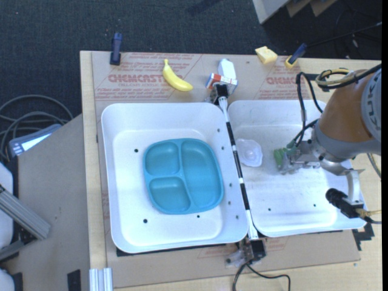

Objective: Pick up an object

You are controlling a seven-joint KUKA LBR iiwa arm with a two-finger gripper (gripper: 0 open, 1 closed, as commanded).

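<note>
Camera view: the desk (97,162) is a tan board with red lettering along its far edge, and it carries two shallow white bins side by side. The left bin (121,132) holds a blue divided plate (182,176) with three compartments, lying flat near the bin's middle. The right bin (273,117) takes the arm (348,117), grey with an orange band, which reaches in from the right and hangs over the bin's right half. Its claw (290,161) points down and leftward at the bin floor, and I cannot tell whether its fingers are spread or pressed together. A small green object (279,157) sits right at the claw's tip, touching or just beside it; whether it is pinched I cannot tell. A clear plastic cup (249,152) lies on its side to the left of the green object, near the divider between the bins. On the far edge of the desk, outside the bins, a yellow banana (175,77) lies to the left, a red and white packet (222,75) rests near the middle, and a yellow sponge piece (265,54) sits to the right. A dark blue clamp (116,47) grips the desk's far left corner.
</note>
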